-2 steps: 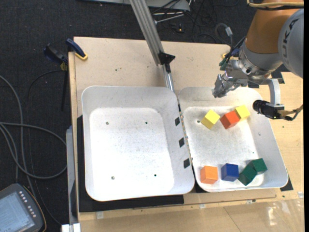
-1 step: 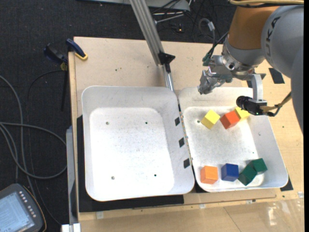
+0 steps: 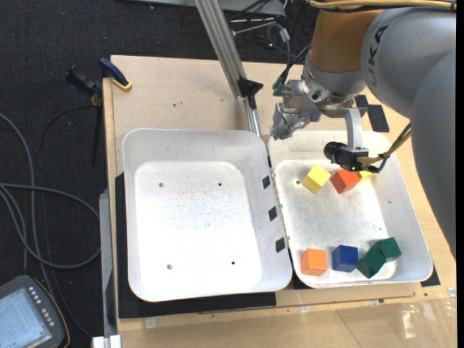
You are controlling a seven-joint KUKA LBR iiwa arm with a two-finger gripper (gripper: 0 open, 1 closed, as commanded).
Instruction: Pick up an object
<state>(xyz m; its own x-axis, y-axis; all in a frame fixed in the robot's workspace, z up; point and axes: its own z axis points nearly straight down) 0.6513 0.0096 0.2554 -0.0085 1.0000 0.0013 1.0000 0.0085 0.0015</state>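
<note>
Far left: a tablet screen (image 3: 20, 317) at the bottom corner, off the bench, and a blue-and-yellow clamp (image 3: 109, 72) up by the bench's back-left corner.

Next over, the left bin (image 3: 132, 151), white and speckled.

Then a slanted metal rail (image 3: 217, 35) running down to the gap between the two bins.

Just right of that, the gripper (image 3: 281, 130), hanging off the grey arm with the orange band, sitting above the back-left corner of the right bin (image 3: 406, 216), about over the rim. Honestly can't tell how wide the claw is from this angle, too dark and cluttered up there. Not touching any block as far as visible.

Closest block: yellow cube (image 3: 316, 179) in the back part of the right bin, nearer the viewer and a bit right of the gripper, near but clearly apart. No real long axis since cube-shaped, just turned diagonally with one corner aimed at the front of the bin.

Right beside it, about touching: red cube (image 3: 345, 180), also rotated.

Along the front edge of the same bin, well apart from the gripper: orange cube (image 3: 314, 261), blue cube (image 3: 346, 258), then two green blocks (image 3: 380, 257) bunched together.
</note>
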